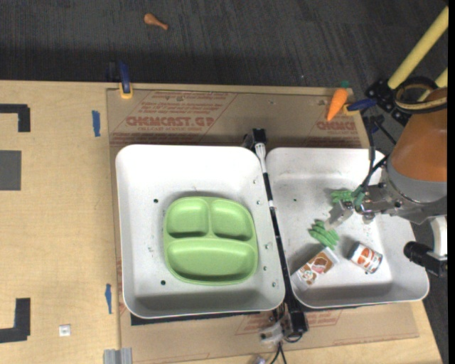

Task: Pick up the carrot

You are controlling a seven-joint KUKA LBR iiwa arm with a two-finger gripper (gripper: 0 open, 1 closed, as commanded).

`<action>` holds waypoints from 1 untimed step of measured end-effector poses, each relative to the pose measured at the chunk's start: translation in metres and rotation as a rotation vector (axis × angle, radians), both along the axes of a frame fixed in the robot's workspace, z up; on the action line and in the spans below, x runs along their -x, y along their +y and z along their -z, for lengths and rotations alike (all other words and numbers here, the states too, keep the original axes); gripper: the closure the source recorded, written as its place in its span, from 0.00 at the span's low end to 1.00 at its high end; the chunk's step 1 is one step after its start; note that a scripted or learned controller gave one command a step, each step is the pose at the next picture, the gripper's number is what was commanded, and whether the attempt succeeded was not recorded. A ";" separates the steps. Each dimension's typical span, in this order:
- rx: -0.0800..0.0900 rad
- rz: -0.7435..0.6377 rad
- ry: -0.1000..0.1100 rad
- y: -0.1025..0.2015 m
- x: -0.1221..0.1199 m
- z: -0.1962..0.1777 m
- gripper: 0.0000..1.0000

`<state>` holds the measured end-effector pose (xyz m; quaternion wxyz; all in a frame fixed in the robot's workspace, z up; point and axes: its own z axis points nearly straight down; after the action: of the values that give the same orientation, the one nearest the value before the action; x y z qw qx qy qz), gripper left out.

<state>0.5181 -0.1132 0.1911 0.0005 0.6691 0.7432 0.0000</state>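
Observation:
An orange, tapered piece with a green tip, which looks like the carrot (337,104), lies on the brown board behind the right bin (298,167), outside it. My gripper (353,202) is low inside the right bin, near its middle right, well in front of that orange piece. The grey arm with the orange band (421,153) covers the bin's right side. A green piece (342,195) shows right at the gripper's left tip. I cannot tell whether it is held or just lying there.
In the right bin lie a green pod-like toy (323,233) and two small cans (317,266) (364,257). The left bin (135,213) holds a green divided plate (210,238). A small orange thing (155,21) lies on the dark floor at the back. A clamp (126,79) grips the board's back left edge.

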 end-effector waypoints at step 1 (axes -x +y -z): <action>-0.002 -0.409 0.003 0.076 0.039 0.007 0.00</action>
<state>0.4792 -0.0375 0.1845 -0.0013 0.5040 0.8637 -0.0001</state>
